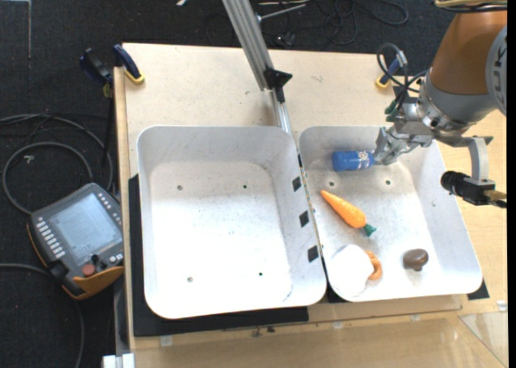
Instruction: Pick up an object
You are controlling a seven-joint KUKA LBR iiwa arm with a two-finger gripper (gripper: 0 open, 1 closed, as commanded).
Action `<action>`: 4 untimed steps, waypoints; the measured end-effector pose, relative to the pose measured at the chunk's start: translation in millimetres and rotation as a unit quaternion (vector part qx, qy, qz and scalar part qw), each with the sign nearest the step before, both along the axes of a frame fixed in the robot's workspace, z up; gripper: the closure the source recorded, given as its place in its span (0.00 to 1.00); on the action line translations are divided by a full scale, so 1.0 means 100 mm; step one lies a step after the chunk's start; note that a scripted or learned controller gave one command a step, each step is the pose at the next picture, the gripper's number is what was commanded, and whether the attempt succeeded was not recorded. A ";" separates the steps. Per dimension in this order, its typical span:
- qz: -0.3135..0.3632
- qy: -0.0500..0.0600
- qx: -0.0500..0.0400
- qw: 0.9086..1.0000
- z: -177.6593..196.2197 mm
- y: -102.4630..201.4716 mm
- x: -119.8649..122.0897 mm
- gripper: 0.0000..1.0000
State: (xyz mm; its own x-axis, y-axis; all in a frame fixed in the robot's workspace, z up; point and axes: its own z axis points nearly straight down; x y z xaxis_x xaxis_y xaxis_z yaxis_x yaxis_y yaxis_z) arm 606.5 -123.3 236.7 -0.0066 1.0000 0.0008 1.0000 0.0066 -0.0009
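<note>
Nearest us, at the front rim of the right bin (451,221), we note a white cup with an orange handle (352,269), lying against the divider corner. Just right of it, apart, a small brown lump (416,259) sits on open floor near the front edge. Up-slope, a toy carrot (345,209) lies slantwise mid-bin, green tip toward the front, free on all sides. At the bin's far edge a blue object (351,161) lies on its side, close to the back wall. The gripper (382,152) is down at the blue object's right end, touching or nearly so; we cannot tell whether its fingers are spread or closed, nor whether they grip anything. The arm (468,60) comes in over the bin's far right corner.

The left bin (161,156) gives a broad bare floor.
</note>
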 end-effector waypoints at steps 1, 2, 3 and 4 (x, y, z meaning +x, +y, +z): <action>0.001 0.000 0.001 1.000 0.05 0.59 -0.20 1.00; 0.000 0.001 0.000 1.000 0.05 1.00 -0.36 1.00; 0.000 0.001 0.000 1.000 -0.06 1.44 -0.52 1.00; 0.001 0.001 0.000 1.000 -0.09 2.01 -0.76 1.00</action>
